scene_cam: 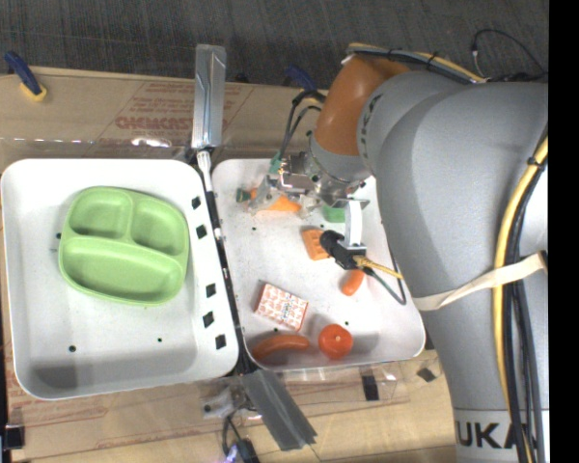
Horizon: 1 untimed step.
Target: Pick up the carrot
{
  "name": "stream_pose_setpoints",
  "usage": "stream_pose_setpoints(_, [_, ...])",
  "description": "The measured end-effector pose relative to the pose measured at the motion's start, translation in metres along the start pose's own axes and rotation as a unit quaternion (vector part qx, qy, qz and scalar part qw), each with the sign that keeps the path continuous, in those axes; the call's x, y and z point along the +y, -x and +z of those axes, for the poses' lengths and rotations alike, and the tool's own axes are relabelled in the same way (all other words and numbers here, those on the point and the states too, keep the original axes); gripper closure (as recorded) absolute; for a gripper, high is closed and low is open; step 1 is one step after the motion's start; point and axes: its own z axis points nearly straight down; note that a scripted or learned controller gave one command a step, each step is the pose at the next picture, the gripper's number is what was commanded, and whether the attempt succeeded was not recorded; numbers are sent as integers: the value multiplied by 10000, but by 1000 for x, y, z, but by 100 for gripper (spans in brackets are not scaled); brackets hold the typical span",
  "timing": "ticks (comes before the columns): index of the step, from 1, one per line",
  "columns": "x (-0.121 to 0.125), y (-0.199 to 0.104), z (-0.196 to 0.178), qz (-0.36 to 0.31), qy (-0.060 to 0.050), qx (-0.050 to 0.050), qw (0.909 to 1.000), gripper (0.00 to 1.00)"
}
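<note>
The carrot (282, 203) is a small orange piece with a green leafy end, lying near the far edge of the right bin (386, 307). My gripper (294, 177) hangs directly over the carrot's far side, below the orange wrist band, and its metal parts hide some of the carrot. I cannot see whether it touches the carrot.
The right bin also holds an orange block (316, 244), a small orange piece (352, 282), a round orange item (335, 340), a reddish long item (280, 345) and a patterned box (281, 307). A green divided plate (125, 244) sits in the left bin. The arm covers the right side.
</note>
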Motion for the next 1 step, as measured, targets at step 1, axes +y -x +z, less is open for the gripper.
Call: stream_pose_setpoints(1, [4, 38, 0, 1040, -5, 1, 9946, 0])
